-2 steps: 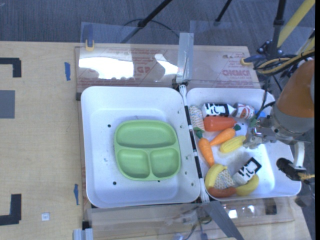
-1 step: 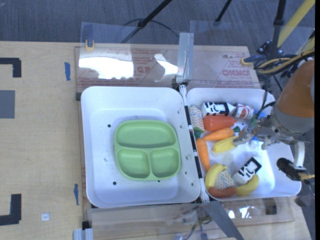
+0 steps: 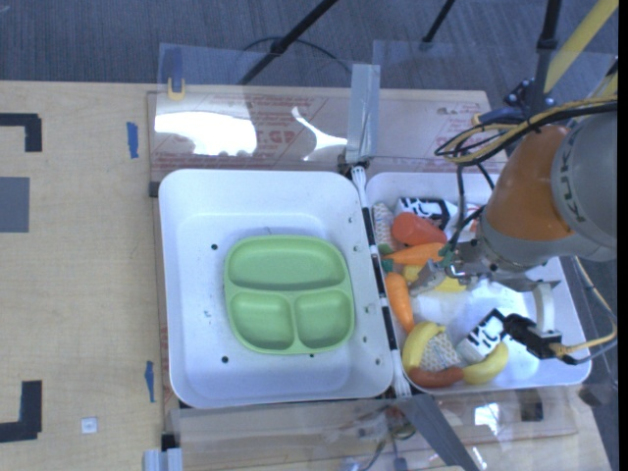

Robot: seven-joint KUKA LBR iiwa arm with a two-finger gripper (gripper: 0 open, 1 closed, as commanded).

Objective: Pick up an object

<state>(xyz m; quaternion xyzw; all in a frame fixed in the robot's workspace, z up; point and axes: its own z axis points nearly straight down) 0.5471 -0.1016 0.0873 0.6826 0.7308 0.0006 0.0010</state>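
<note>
The right bin (image 3: 574,307) holds a heap of toy foods. Among them are an orange carrot (image 3: 398,300), a second carrot (image 3: 418,254), a red-orange piece (image 3: 416,229), a yellow banana (image 3: 420,341) and a black-and-white packet (image 3: 486,330). My gripper (image 3: 453,266) hangs low over the middle of this heap, just right of the second carrot, under the grey and orange wrist (image 3: 525,204). The wrist hides most of the gripper and whatever lies beneath it.
The left bin (image 3: 186,263) carries a green divided plate (image 3: 289,292) in its middle. Another black-and-white packet (image 3: 424,207) lies at the right bin's back. A clear divider (image 3: 363,116) stands behind the bins. Cables (image 3: 491,135) loop above the arm.
</note>
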